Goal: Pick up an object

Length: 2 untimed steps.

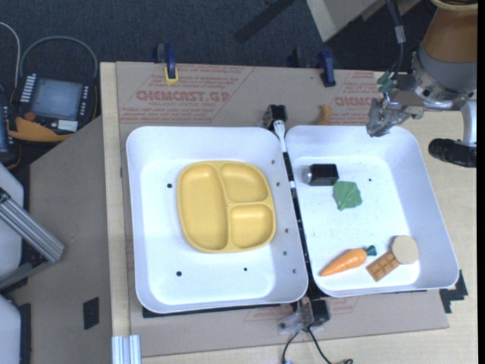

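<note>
Four candidates in right bin (428,180): black block (323,174), green leaf piece (348,196), carrot (347,261), wafer with round piece (394,258). End effector (379,123) poised above far rim, open or closed impossible to tell. Likely risk: clipping rim, sliding off carrot's taper.

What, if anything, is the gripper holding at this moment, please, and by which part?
Nothing is held: the gripper hangs over the right bin's far rim, with nothing between its jaws.

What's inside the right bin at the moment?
Inside the right bin: a black block, a green piece, a carrot, a brown waffle-like piece and a round beige piece touching it. Nothing visibly covered.
</note>
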{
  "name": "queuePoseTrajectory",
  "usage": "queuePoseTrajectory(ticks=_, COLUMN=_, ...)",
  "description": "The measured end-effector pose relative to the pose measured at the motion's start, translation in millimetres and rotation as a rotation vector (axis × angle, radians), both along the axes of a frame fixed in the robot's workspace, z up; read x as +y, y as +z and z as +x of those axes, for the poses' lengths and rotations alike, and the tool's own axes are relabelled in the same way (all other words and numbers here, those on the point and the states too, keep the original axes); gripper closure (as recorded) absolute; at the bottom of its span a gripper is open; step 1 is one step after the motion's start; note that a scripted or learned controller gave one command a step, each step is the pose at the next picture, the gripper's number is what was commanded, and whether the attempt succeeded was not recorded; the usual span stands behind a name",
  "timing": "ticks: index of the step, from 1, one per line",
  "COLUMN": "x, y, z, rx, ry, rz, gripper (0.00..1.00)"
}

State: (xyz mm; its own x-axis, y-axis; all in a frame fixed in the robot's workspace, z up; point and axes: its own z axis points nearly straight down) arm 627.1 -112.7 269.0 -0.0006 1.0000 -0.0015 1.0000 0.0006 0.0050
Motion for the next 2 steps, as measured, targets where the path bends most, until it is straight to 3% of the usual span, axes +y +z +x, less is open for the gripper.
queuePoseTrajectory(ticks=2, x=103.6, y=-15.3, z=-30.3, rx=0.009, ry=0.004, rz=0.003, gripper=1.00)
